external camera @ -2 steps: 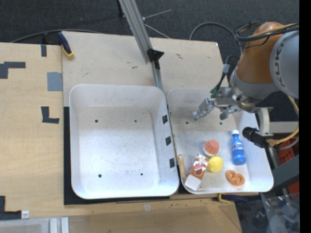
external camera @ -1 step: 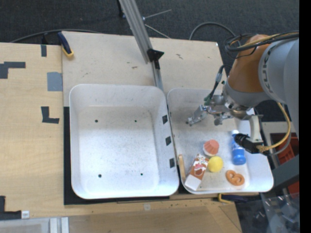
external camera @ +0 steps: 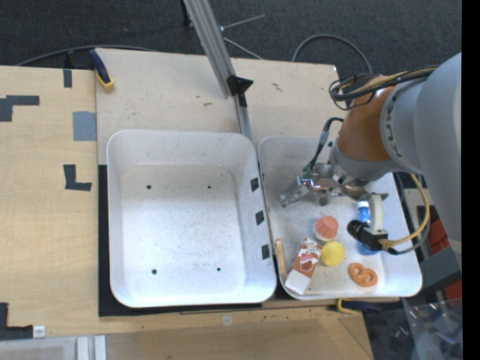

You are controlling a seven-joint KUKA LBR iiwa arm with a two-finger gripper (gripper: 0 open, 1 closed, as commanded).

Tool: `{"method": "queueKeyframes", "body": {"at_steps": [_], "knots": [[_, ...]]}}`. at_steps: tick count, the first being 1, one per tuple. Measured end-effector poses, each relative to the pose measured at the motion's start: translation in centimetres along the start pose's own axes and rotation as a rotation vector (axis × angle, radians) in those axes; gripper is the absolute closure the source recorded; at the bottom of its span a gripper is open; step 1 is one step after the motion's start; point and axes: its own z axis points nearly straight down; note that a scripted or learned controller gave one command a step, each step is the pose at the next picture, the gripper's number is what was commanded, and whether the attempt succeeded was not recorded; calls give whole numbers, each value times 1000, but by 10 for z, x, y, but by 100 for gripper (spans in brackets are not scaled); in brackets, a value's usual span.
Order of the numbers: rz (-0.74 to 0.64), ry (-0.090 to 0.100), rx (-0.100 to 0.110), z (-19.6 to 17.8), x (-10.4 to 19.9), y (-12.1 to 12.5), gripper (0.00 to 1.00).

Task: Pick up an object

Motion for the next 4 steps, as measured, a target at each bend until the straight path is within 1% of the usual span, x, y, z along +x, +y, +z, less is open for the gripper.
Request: {"method": "queueKeyframes", "body": {"at_steps": [1, 2, 3, 4], "knots": [[-1, 0, -4, -13, 1, 1, 100], [0, -1, -10, -56, 0, 6, 100], [0, -1, -7, -114, -5, 6, 100], [0, 0, -8, -129, -4, 6, 100]]}}
